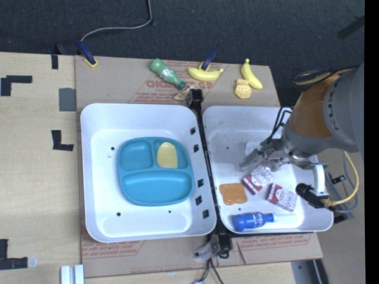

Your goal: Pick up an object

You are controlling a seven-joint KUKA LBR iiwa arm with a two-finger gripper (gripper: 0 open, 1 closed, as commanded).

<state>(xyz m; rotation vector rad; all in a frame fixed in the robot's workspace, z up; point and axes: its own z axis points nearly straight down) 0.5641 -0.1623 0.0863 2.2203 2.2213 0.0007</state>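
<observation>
Claw [256,158] low in your right bin [220,118], fingers spread apart, gripping nothing.
Just beside its tips you see a red-and-white packet [258,180]; another packet [283,197], an orange toast slice [233,193] and a blue bottle [251,220] lie nearby.

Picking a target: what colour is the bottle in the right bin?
Blue, with a white band near its cap; the bottle shows in the camera view, lying near the bin's front wall.
</observation>
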